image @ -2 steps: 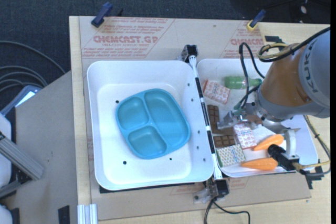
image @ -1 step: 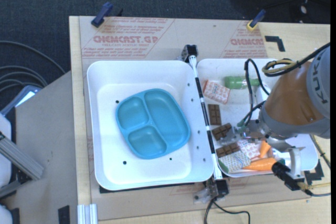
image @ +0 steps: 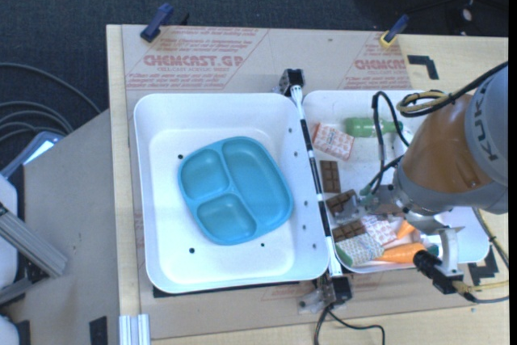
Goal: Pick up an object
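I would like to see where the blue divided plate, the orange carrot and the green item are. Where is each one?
blue divided plate (image: 234, 190): camera view, on its central ridges.
orange carrot (image: 399, 256): camera view, mid-length of its body.
green item (image: 360, 126): camera view, on its left visible part.

Looks down from above the bench (image: 242, 52) at a slant, fixed, far enough back to take in both white bins: left bin (image: 153, 174) whole, right bin (image: 339, 103) partly covered by the arm (image: 448, 153) reaching in from the right. Takes in dark floor beyond the far edge.
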Motion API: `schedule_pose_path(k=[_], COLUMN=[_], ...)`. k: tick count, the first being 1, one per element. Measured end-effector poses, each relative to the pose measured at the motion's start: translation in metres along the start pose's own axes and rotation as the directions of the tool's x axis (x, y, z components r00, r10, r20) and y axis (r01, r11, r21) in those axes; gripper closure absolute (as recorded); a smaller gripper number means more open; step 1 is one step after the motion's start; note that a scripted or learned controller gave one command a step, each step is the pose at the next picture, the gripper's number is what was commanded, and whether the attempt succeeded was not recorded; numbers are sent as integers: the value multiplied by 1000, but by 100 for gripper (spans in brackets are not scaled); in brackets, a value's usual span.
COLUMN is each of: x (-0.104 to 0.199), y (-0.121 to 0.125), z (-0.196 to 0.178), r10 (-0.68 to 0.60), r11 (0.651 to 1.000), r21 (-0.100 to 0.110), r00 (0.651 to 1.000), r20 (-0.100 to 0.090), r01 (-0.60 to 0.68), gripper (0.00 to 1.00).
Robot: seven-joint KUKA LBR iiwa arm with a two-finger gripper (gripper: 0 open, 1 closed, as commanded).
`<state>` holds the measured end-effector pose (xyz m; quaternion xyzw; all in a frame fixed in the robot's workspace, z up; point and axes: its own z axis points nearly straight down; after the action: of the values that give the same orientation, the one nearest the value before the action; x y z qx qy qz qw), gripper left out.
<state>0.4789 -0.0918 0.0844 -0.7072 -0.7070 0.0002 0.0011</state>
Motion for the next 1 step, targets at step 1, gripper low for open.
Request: schedule_pose_path(k=[1], x=[-9], y=[96], z=[-1], r10=[-1], r11=[1000], r21=[-3], r00=[1000], r20=[1], r01=[1], gripper=[0])
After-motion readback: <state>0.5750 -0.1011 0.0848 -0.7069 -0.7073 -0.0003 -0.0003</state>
